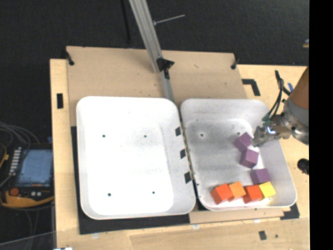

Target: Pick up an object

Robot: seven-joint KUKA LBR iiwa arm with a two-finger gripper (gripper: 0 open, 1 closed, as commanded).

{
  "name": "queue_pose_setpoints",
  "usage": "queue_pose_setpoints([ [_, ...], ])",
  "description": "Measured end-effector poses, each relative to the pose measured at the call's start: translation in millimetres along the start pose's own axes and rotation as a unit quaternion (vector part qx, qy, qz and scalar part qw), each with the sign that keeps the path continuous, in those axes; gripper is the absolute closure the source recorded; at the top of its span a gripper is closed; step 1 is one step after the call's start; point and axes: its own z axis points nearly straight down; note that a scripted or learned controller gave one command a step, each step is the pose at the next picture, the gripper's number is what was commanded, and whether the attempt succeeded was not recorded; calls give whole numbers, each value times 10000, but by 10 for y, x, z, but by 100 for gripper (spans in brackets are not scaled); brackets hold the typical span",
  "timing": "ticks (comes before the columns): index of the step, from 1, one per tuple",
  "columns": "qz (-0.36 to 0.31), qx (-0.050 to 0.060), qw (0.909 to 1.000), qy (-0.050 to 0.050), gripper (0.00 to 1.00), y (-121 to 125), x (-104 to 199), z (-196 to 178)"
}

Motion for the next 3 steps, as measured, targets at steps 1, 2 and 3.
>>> queue_pose_setpoints([
  [1,-9,24,10000,11,100,10,-8,-97],
  [2,-26,14,10000,15,100,137,509,-237],
  [3,-19,20,10000,14,100,335,946,-206],
])
